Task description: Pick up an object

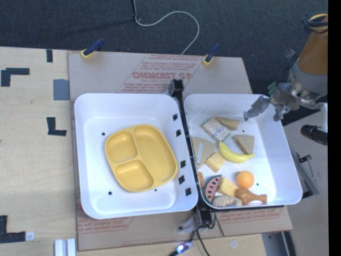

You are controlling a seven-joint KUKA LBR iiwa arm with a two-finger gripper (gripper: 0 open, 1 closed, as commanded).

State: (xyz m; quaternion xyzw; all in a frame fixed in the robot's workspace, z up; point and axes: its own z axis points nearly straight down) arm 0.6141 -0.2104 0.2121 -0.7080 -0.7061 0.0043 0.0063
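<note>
From the overhead camera view we see the gripper hanging over the far right part of the right bin, its fingers spread wide with nothing between them. The nearest object to it is an ice-cream cone, just to its left, touching a checkered cracker. Below the gripper and slightly left lie a bread slice and a banana, close together. Farther below sit a cheese block, an orange, a watermelon slice and a chicken drumstick, bunched near the bin's near edge. Well to the gripper's left, across the divider, the left bin holds a yellow divided plate. Both bins rest on a cardboard sheet on the tabletop.
</note>
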